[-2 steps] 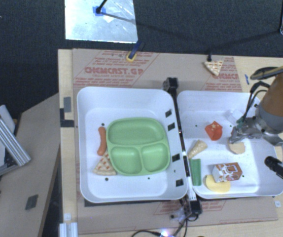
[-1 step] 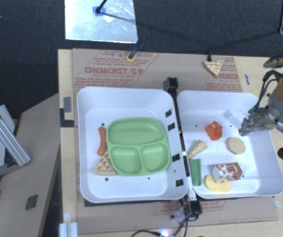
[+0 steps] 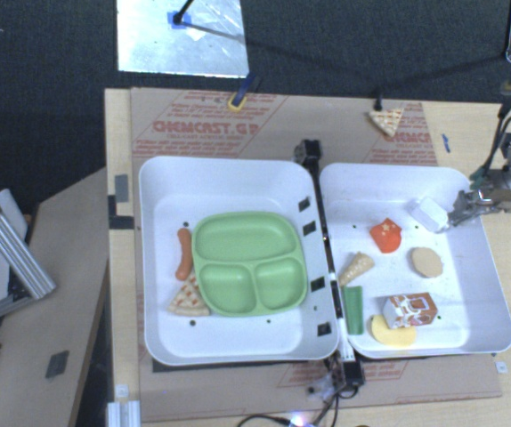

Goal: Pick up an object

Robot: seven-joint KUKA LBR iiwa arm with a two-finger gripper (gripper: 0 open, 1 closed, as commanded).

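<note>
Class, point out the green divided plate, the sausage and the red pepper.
green divided plate (image 3: 248,229), camera view, top compartment
sausage (image 3: 184,253), camera view, middle
red pepper (image 3: 385,237), camera view, body

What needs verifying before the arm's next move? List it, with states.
1. Claw over the right bin: ok, at its upper right corner.
2. Nearest target: ok, a white block lies just left of the claw.
3. Block held: not ok, it rests on the bin floor.
4. Finger opening: cannot tell.
5. Room around the block: ok, the red piece and tan disc lie apart from it.
</note>
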